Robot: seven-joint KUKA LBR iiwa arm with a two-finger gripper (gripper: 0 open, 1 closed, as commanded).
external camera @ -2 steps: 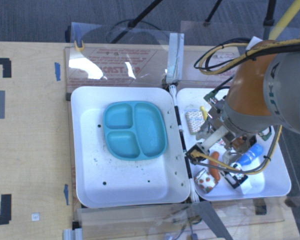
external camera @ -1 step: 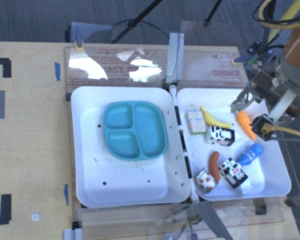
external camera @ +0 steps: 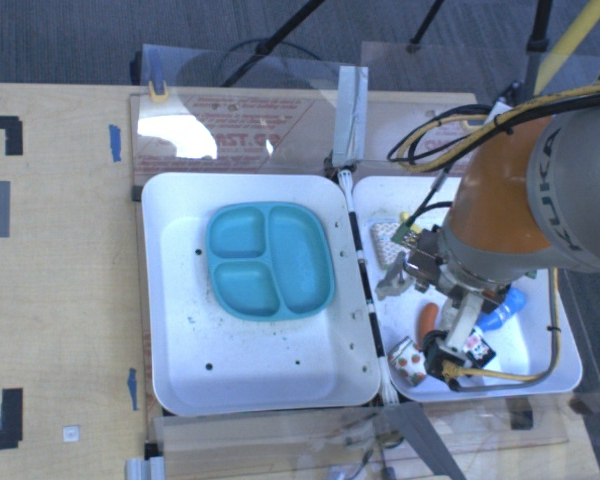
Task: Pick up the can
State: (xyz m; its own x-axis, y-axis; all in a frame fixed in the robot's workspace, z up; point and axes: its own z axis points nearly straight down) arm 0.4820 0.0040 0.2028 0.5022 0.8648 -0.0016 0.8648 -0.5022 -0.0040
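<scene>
The grey arm with its orange band reaches in from the right and hangs over the right bin (external camera: 565,358). My gripper (external camera: 462,320) points down into the near half of that bin. A small white, red and brown object (external camera: 410,361), which may be the can, lies at the bin's near left corner, just left of the gripper and apart from it. An orange item (external camera: 427,317) sits close to the gripper's left side. A blue item (external camera: 507,306) pokes out from under the wrist on the right. The arm hides the middle of this bin.
The left bin (external camera: 170,268) holds a blue divided plate (external camera: 271,260) at its centre. A grey patterned piece (external camera: 385,236) lies in the far left part of the right bin. A raised divider (external camera: 360,268) separates the two bins.
</scene>
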